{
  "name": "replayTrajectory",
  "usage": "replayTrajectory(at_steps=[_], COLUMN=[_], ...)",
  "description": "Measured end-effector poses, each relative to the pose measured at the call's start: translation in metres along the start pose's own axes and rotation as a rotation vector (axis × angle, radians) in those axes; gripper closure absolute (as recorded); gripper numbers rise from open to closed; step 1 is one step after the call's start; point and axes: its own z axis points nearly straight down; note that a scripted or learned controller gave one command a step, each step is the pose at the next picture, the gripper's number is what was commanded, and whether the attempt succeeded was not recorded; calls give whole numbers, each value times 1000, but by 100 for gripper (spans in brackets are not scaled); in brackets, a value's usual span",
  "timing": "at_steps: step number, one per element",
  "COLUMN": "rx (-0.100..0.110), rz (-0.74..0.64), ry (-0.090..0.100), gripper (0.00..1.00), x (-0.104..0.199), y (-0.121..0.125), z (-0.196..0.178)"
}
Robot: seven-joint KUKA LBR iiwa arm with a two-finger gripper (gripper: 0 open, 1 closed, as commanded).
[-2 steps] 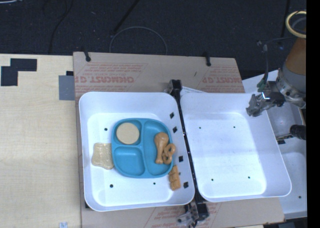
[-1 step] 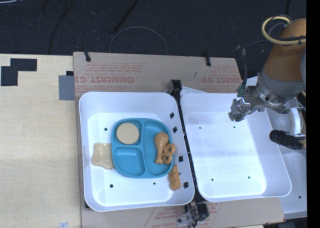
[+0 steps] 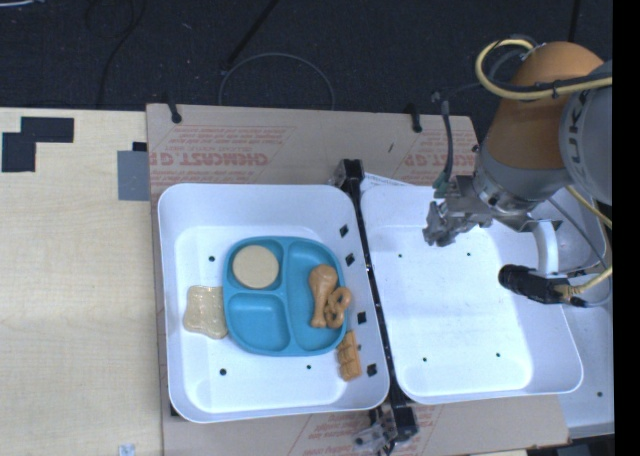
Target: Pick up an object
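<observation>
The gripper [image 3: 441,228] hangs over the right bin [image 3: 480,364] near its upper left corner; its state cannot be told. In the left bin [image 3: 190,234], a blue tray [image 3: 262,324] holds a disc [image 3: 254,266] and a pretzel [image 3: 328,296].

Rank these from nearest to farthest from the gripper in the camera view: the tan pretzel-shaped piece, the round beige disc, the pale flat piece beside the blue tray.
From the gripper, over the right bin:
1. Tan pretzel-shaped piece, tray's right compartment.
2. Round beige disc, tray's upper-left compartment.
3. Pale flat piece, outside the blue tray, at its left.
</observation>
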Motion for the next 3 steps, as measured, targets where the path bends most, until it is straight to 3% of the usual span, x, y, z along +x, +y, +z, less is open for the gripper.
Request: replayTrajectory(at_steps=[3], rx=[-1], rz=[-2], ry=[0], gripper=[100], x=[155], y=[12], z=[7])
